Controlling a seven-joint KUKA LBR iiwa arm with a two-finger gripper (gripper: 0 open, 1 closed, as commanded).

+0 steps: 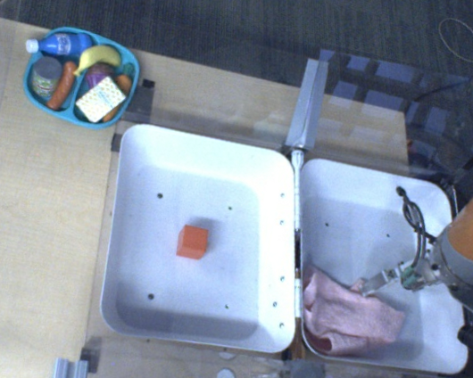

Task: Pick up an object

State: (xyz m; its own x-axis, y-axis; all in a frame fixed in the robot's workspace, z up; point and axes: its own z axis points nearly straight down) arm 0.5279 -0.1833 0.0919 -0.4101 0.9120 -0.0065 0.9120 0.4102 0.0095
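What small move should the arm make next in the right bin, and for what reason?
Probably a short descent onto the pink cloth. The hand sits at the cloth's upper edge in the right bin, and nothing shows between its fingers, so no grasp is made yet. The cloth is much nearer than the orange block in the left bin.

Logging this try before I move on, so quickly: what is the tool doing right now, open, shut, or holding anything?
Tool: low in the right bin, at the upper edge of the pink cloth; open or shut cannot be told, and no object is seen held.
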